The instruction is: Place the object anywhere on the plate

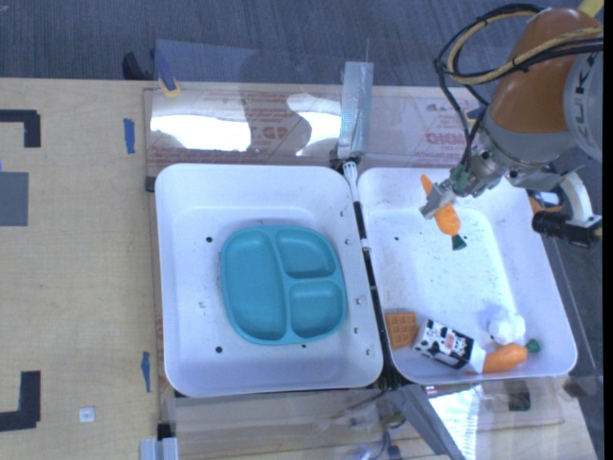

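In the left bin (182,199) lies the teal plate (283,282), a divided dish with three compartments, flat near the bin's middle. Across the divider, the right bin (556,286) carries the rest: a waffle-like orange piece (400,329) and a black-and-white carton (444,343) at the near edge, with a white lump (502,327) and an orange carrot (505,356) in the near right corner.

Toward the far side of that bin sits the gripper (442,199), and a small orange carrot toy (446,220) with a green tip (460,243) lies directly beneath it, its long axis running roughly away from the far wall. The carrot toy appears to touch the gripper tip, yet whether the gripper is apart or clamped cannot be told.

The plate lies well to the left of the gripper and somewhat nearer the camera, so the carry would cross the divider leftward.
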Tool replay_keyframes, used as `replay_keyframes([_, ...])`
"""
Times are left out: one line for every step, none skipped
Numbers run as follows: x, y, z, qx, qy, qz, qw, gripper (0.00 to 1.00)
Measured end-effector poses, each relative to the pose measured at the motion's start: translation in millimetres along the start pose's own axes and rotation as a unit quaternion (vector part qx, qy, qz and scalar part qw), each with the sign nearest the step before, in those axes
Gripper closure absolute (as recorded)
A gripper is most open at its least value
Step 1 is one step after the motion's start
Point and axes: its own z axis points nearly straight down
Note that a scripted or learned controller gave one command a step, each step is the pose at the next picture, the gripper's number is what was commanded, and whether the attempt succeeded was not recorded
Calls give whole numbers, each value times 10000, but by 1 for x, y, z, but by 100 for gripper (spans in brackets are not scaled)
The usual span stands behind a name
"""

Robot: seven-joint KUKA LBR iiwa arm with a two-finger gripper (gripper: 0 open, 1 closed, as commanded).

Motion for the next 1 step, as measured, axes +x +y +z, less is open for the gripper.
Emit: replay_keyframes([52, 14, 17, 7, 18, -298, 9996, 100])
